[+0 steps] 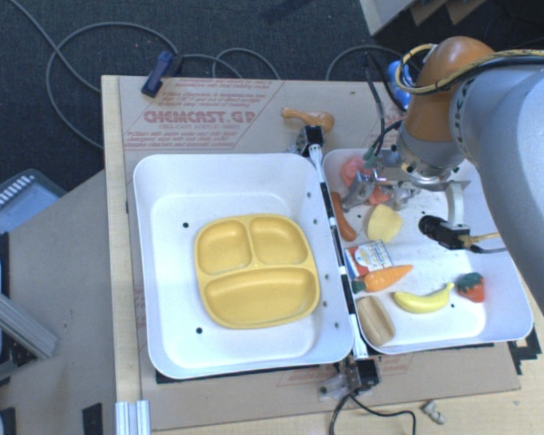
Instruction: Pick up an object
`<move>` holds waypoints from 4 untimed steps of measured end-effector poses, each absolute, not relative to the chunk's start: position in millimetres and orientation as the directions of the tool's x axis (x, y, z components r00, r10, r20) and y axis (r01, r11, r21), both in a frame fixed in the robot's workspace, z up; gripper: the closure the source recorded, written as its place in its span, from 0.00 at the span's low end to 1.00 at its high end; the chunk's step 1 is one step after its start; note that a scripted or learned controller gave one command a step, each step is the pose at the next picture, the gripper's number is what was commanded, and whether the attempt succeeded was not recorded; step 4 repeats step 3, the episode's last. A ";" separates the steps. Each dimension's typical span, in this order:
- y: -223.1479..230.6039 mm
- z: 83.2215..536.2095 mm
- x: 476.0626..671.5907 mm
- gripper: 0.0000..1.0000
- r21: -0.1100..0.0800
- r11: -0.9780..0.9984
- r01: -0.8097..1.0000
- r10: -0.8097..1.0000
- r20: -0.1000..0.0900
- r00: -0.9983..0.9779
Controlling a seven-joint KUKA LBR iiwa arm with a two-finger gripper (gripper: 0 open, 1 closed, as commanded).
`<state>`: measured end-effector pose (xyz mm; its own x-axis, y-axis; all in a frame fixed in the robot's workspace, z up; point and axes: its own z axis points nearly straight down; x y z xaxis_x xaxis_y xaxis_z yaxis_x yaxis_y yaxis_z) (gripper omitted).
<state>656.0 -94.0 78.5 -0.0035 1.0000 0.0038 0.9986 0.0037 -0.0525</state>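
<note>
— Two shallow white bins side by side on the surface (208, 116), seen from above. What lies in the left bin (163, 243)?

— One yellow divided plate (254, 270), flat at its middle.

— And the right bin (490, 320)?

— Toy food, scattered. A yellow block (383, 223) lies toward the far end, with an orange-red sausage (344, 220) along the left wall beside it. Nearer the camera there's a small white carton (372, 255), a carrot (387, 277) just below it, then a banana (423, 299) and a strawberry (471, 286) to the right. A tan bread piece (374, 318) sits in the near left corner.

— Where is the arm (490, 107)?

— It comes in from the right, orange band up, with the jaws low over the far part of the right bin. They are just beyond the yellow block, and a pink-red piece (352, 169) lies close on their left.

— Wide or narrow?

— I cannot tell; the wrist hides the gap.

— Anything outside the bins?

— A tan toy (308, 117) on the surface behind them, and a blue clip (159, 72) at its far left corner.
</note>
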 end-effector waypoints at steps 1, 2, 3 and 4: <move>-93.9 79.0 658.2 0.00 -0.040 0.003 0.999 1.000 0.004 -0.003; -96.1 87.4 660.0 0.00 -0.031 0.003 1.000 1.000 0.002 -0.002; -95.8 98.4 660.2 1.00 -0.032 0.002 0.999 1.000 0.003 -0.002; -95.8 98.4 660.2 1.00 -0.032 0.002 0.999 1.000 0.003 -0.002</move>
